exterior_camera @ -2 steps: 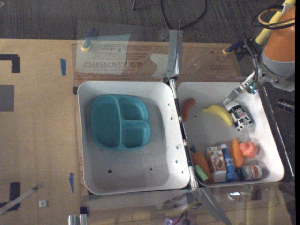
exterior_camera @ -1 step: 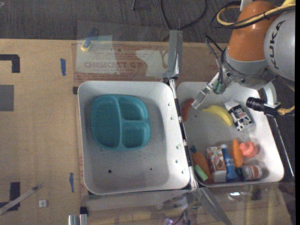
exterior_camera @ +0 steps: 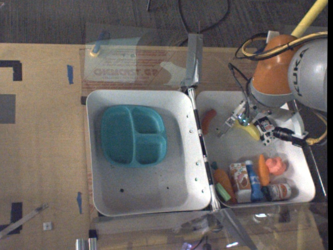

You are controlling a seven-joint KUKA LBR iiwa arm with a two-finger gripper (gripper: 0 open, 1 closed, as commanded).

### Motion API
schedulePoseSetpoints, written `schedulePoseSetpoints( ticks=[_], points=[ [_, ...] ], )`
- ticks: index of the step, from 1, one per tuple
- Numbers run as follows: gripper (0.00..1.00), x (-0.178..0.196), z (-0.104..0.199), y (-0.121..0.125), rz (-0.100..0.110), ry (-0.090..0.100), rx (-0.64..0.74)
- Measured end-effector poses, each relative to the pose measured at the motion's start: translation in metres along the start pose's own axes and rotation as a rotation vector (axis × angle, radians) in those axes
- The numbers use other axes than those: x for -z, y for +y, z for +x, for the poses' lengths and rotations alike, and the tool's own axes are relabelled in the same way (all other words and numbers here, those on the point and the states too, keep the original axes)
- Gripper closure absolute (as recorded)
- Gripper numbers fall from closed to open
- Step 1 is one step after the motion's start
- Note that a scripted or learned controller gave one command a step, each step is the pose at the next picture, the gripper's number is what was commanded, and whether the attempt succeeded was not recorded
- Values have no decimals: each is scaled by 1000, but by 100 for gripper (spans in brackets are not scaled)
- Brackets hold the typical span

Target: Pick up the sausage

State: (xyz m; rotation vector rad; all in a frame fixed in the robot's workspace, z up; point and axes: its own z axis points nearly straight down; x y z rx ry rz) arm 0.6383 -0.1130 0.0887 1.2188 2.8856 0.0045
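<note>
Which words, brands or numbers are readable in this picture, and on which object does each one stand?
"KUKA", reading vertically on the grey arm.
Reddish print on the clear sheet taped above the left bin: too blurred to read.
Labels on the small carton and the blue bottle in the right bin: too small to read.
The teal plate bears no text.

Divided plate (exterior_camera: 133, 135) in left bin (exterior_camera: 99, 191). Sausage (exterior_camera: 208, 121) in right bin (exterior_camera: 302, 191) by its left wall, gripper (exterior_camera: 232, 124) just right of it.
</note>
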Motion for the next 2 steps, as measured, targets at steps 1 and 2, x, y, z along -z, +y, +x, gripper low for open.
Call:
schedulePoseSetpoints(
  ticks=[1, 2],
  points=[
    [0, 22, 3, 19, 1, 1, 22],
    [0, 0, -1, 26, 4, 5, 249]
  ],
)
